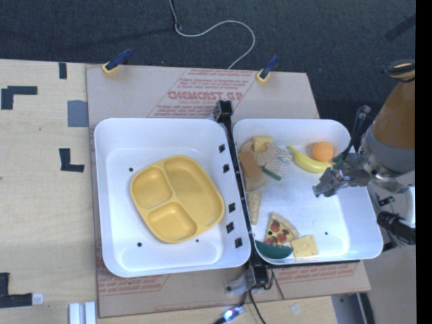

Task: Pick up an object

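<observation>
End effector (finger state unclear) hovers over right bin, near banana.

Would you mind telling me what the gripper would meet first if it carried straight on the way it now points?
The gripper points left and downward over the right bin. It would probably meet bare bin floor first; kept going, the pizza slice lies nearest that line. Height is unclear.

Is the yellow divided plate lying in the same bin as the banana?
No, the yellow divided plate lies in the left bin, while the banana lies in the right bin.
</observation>
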`<state>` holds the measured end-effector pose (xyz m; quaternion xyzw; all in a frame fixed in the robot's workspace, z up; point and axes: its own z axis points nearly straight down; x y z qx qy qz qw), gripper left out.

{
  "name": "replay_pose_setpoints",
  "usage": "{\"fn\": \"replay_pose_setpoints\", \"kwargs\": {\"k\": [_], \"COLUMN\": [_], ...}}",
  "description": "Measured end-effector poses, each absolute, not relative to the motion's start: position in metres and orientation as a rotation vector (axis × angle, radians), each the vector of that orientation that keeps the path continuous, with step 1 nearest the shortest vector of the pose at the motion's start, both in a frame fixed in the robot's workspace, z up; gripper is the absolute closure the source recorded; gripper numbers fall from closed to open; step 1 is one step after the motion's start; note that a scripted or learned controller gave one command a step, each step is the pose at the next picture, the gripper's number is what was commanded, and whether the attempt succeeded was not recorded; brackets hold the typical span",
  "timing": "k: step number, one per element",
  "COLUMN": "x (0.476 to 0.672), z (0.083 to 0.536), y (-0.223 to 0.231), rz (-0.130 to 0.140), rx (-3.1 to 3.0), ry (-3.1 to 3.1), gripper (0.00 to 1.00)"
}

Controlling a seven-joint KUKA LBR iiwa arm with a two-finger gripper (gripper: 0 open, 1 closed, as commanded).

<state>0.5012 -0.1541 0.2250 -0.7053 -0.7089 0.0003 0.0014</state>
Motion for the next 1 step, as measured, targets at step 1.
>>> {"fn": "replay_pose_setpoints", "kwargs": {"k": [1], "x": [0.5017], "z": [0.2147], "y": [-0.0971], "rz": [0.002], "rx": [-2.212], "ry": [-2.226], "gripper": [1.00]}}
